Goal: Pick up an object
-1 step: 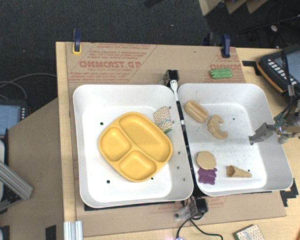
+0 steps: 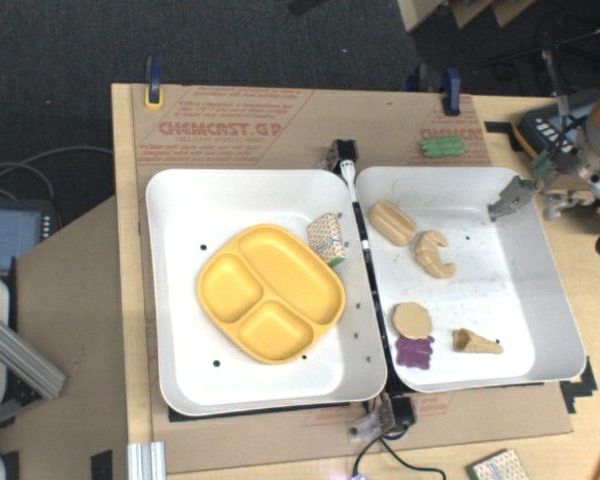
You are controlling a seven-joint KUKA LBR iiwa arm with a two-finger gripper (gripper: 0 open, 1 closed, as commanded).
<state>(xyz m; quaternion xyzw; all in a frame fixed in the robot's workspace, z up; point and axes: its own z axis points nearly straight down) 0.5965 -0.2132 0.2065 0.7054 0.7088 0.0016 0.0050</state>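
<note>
The right bin (image 2: pixel 540 268) holds several small objects. A tan bread-roll shape (image 2: pixel 392 221) lies at the upper left, with a curved tan piece (image 2: pixel 435 254) just below it. Lower down are a round tan disc (image 2: pixel 412 320), a purple grape cluster (image 2: pixel 414 350) touching it from below, and a tan wedge (image 2: pixel 476 343). My gripper (image 2: pixel 515 200) hangs over the right bin's upper right corner, apart from all of these, with nothing seen in it. The left bin (image 2: pixel 175 268) holds a yellow divided plate (image 2: pixel 270 292) and a small patterned object (image 2: pixel 326 236) at the plate's upper right edge.
A green object (image 2: pixel 442 148) lies on the brown board behind the right bin. Blue clamps (image 2: pixel 154 80) (image 2: pixel 450 90) grip the board's far edge. A black-and-white strip (image 2: pixel 352 208) runs between the bins. The arm's body (image 2: pixel 575 158) fills the right edge.
</note>
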